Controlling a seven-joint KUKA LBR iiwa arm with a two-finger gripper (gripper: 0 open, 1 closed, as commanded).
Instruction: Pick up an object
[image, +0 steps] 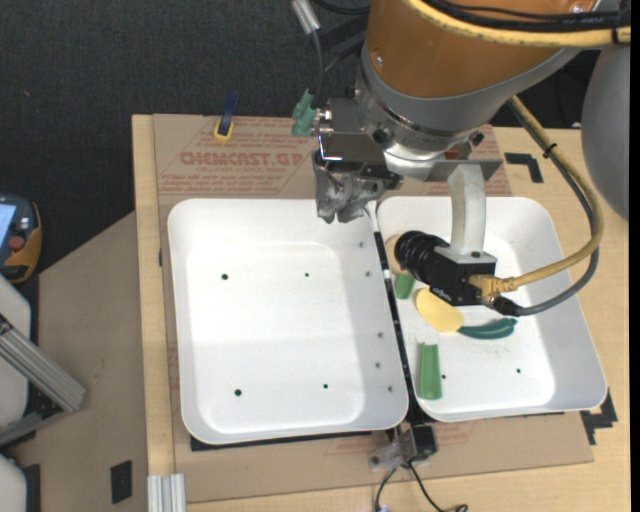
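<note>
The right bin (560, 385) holds a pale yellow rounded object (440, 311), a green bar (428, 371) near its front left, a teal curved piece (489, 331) and a small green piece (403, 287) by the dividing wall. My gripper (340, 205) hangs over the back edge of the left bin (200, 330), close to the wall between the bins. It is apart from all the objects, to the back and left of them. Nothing shows in its grasp.
A black unit on a white bracket (446, 266), with a tan hose, hangs from the arm over the right bin and hides part of it. The bins sit on a cardboard sheet (240, 155). A small yellow and blue item (225, 122) lies at the back left.
</note>
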